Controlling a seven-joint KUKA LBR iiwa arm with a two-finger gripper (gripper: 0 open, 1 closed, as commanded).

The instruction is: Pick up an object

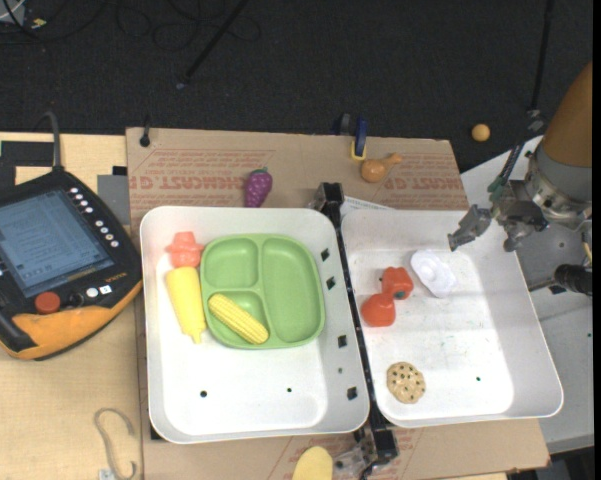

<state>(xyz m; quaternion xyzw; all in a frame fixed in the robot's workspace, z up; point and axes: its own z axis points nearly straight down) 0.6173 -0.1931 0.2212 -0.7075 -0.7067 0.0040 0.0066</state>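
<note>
Gripper (488, 223) hangs over the right bin's (500, 393) far edge, fingers spread, nothing between them. Red toy (387, 296) and white piece (434, 272) sit below it; cardboard (205, 173) lettering's upside down, can't read it

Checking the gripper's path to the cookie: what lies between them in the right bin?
In the camera view, a white object lies between the gripper and the cookie; below it, bare floor of the right bin.

I work in a robotics lab: my teach pendant (50, 258) lies at 9 o'clock, 2 white bins (250, 408) sit on cardboard (300, 168), cables (130, 8) trail at 12.
</note>
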